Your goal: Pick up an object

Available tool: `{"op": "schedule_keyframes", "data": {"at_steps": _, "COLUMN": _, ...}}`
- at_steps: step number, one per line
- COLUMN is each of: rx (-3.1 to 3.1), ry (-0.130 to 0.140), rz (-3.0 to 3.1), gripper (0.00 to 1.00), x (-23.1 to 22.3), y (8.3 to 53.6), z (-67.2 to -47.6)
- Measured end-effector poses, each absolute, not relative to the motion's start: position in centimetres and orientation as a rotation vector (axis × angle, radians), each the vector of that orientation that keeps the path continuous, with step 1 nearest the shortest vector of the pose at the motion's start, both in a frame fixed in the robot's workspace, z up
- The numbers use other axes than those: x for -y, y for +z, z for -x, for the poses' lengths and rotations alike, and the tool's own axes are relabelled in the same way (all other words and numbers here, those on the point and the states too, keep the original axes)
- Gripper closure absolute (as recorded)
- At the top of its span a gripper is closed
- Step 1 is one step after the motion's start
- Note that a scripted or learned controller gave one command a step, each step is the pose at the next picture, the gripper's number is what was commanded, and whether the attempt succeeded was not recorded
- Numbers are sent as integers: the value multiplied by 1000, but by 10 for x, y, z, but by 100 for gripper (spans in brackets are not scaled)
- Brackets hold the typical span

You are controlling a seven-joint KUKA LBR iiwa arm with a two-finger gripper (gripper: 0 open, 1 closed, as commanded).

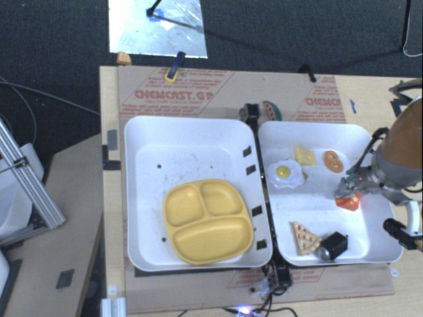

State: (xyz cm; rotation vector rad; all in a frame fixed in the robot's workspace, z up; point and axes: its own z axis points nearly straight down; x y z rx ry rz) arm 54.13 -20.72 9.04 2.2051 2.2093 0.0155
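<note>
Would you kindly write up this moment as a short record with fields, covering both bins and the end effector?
left bin: holds a yellow divided plate
right bin: fried egg toy, yellow piece, pretzel, red object, waffle slice, black object
end effector: low in the right bin, right at the red object
grasp: cannot tell
arm: enters from the right

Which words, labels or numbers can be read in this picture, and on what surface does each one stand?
"CHEMCAST GP", in red letters, on the brown sheet under the bins, behind the left bin.
"CHEMCAST", in red and partly cut off, on the same sheet behind the right bin.
Smaller red print beside both is too blurred to read.
</note>
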Motion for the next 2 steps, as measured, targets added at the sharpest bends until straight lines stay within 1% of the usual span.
{"op": "schedule_keyframes", "data": {"at_steps": 1, "rx": -2226, "ry": 3, "rz": -2213, "gripper": 100, "x": 157, "y": 169, "z": -548}}
{"op": "schedule_keyframes", "data": {"at_steps": 2, "rx": -2227, "ry": -1, "rz": -2221, "gripper": 100, "x": 135, "y": 80, "z": -536}}
